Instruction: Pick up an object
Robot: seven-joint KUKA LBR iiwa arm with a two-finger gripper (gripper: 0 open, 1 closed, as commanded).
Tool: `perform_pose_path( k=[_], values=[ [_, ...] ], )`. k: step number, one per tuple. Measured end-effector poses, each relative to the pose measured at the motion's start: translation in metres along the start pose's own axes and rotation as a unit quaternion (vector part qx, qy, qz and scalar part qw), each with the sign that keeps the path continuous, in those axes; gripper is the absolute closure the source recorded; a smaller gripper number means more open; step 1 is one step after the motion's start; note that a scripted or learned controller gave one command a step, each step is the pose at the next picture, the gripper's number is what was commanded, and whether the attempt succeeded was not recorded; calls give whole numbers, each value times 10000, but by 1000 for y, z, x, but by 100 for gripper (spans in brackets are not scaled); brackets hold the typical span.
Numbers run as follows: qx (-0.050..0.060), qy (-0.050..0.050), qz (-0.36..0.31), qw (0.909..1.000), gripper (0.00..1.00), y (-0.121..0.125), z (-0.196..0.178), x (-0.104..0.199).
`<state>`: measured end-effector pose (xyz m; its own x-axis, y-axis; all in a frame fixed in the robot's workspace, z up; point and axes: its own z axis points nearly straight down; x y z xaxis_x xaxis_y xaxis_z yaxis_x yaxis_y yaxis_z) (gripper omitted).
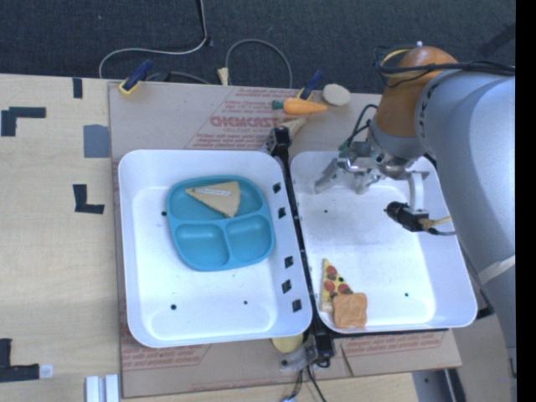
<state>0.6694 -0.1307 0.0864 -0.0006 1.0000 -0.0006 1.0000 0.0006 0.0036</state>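
Pizza slice toy [333,280], flat yellow wedge with red dots, lies in the right white shallow bin [435,258], lower-left corner, tight against the divider wall. Orange-brown toast-like square piece [350,310] touches its lower end, just beside the bin's front rim.

Largest to smallest:
- Grey arm with orange band [456,132] covers the right bin's upper-right side and overhangs the right rim.
- Left white shallow bin [138,249] holds a blue three-compartment plastic plate [221,234], centre-left of the bin, clear of all walls.
- Tan triangular wedge [217,197] sits in the plate's top compartment.
- Two-finger gripper [350,174] hovers over the right bin's upper-left area, fingers spread, nothing between them. Well apart from both food pieces.
- Black cable plug [405,215] hangs below the wrist, over mid-bin.
- Orange carrot toy [303,105] and a beige egg-shaped piece [337,95] lie on the cardboard behind the bins.

Room: right bin floor is open in the centre and along the front right. Both food pieces are hemmed by the divider and front wall; approach is free from the right and from above.
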Motion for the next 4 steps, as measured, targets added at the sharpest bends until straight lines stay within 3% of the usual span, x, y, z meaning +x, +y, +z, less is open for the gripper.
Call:
perform_pose_path(
  k=[1,2,3,4],
  values=[
    [6,-11,-6,10000,0,-18,0,29],
    [2,6,-3,10000,0,0,0,4],
    [4,-12,-7,10000,0,-25,0,34],
    [10,5,-10,10000,0,0,1,23]
  ],
)
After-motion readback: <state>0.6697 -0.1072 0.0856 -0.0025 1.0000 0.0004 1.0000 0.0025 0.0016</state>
